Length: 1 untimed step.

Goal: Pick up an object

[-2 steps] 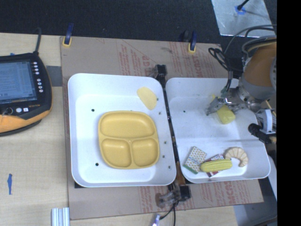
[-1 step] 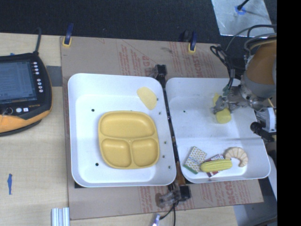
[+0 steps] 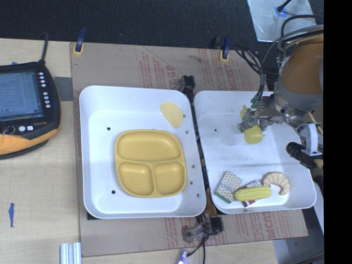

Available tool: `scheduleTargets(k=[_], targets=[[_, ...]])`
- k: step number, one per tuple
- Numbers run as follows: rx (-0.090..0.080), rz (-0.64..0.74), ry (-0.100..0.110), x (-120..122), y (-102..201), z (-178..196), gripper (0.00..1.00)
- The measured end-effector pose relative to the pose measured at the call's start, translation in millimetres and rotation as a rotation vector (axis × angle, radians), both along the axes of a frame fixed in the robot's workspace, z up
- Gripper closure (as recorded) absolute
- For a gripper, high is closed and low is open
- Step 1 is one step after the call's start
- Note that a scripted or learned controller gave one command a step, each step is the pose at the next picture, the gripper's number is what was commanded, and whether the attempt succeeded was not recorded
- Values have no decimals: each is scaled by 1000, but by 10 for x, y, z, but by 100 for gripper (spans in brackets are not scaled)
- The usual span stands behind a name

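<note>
My gripper [image 3: 252,122] is low over the upper middle of the right bin [image 3: 220,109], at the end of the grey and orange arm coming in from the right. A small yellow-green block [image 3: 253,135] lies right at its tip, touching or just below it; I cannot tell whether it is held. Along the bin's front edge lie a corn cob [image 3: 253,192], a croissant [image 3: 276,181] and a green-and-white cracker packet [image 3: 227,186].
The left bin [image 3: 93,147] holds a yellow divided plate [image 3: 149,162] and a pale yellow flat piece [image 3: 172,114] near its far right corner. A tablet controller [image 3: 25,106] sits on the bench at the left. Clamps and cables line the cardboard's far edge.
</note>
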<state>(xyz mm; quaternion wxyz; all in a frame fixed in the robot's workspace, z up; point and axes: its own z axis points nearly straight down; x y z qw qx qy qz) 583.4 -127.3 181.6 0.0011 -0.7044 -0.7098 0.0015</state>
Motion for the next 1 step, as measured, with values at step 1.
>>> scheduleTargets(k=[1], targets=[[-1,0,0,297,652,190,100]])
